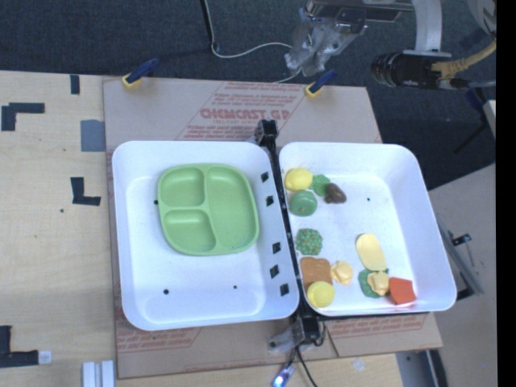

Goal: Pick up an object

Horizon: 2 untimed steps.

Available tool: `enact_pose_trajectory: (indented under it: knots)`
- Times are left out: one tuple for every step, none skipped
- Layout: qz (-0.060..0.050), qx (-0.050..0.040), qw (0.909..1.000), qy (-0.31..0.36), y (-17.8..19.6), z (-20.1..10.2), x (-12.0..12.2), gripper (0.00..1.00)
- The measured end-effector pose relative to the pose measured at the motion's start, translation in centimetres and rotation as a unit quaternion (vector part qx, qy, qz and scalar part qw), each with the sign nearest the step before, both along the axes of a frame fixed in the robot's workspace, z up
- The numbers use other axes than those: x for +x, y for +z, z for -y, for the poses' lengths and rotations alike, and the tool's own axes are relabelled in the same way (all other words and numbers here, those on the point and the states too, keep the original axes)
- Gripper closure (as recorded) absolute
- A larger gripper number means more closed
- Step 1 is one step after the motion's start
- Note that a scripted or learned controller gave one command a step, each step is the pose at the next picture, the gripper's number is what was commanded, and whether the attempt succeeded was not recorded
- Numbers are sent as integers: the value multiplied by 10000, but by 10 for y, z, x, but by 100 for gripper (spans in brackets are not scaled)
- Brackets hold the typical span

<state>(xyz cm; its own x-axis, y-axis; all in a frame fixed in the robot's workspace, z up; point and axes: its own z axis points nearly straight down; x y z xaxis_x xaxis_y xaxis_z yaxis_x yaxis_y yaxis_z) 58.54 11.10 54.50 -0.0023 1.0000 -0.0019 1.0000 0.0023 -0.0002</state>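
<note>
Crowding right bin's [419, 180] divider side (toy foods [305, 203]), green plate [208, 209] apart.

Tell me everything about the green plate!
The green plate is pale green and looks like smooth plastic. It is squarish with rounded corners and split into three sections: two smaller ones and one long one. It lies flat and slightly turned in the left white bin, toward the back. Only the bin floor touches it.

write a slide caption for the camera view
Claw hovers beyond two white bins: green tray left, toy foods right.
</note>
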Motion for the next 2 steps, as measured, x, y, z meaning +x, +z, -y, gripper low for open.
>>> enact_pose_trajectory:
  knots:
    - [-84,-4,10000,50,-130,-96,-53,100]
    - [-29,2,10000,-18,-135,-38,-105,100]
